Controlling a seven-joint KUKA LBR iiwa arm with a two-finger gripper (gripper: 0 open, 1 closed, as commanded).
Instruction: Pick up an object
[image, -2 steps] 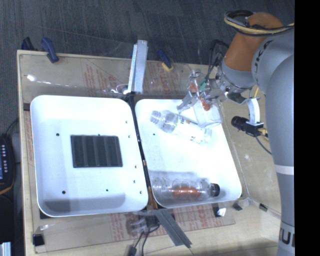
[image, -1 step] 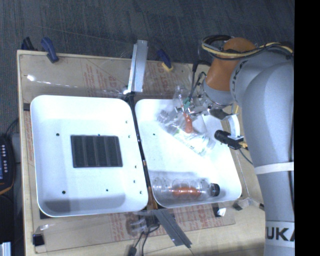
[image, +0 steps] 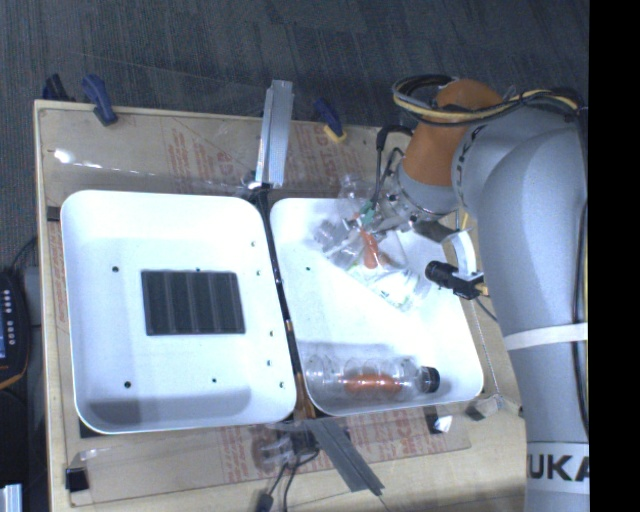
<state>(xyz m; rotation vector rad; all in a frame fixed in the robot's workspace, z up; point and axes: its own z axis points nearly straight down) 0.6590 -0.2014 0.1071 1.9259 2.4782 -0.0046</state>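
Observation:
My gripper (image: 374, 216) is low over the far part of the right bin (image: 318, 322), under the orange wrist band. Right at it lies a crumpled clear plastic packet (image: 388, 278) with a thin orange piece (image: 370, 251) inside; the gripper's tip is against or just above the packet's upper end. Whether the packet is held is unclear. A clear plastic bottle (image: 362, 378) with an orange insert and a black cap lies on its side along the near wall of the right bin. In the left bin (image: 90, 250) a dark grey ridged rectangular block (image: 193, 302) lies flat.
The grey arm covers the right side of the bench and overhangs the right bin's right wall. A metal bar (image: 275, 132) stands behind the gap between the bins. Blue clamps (image: 98, 98) hold the board's far edge.

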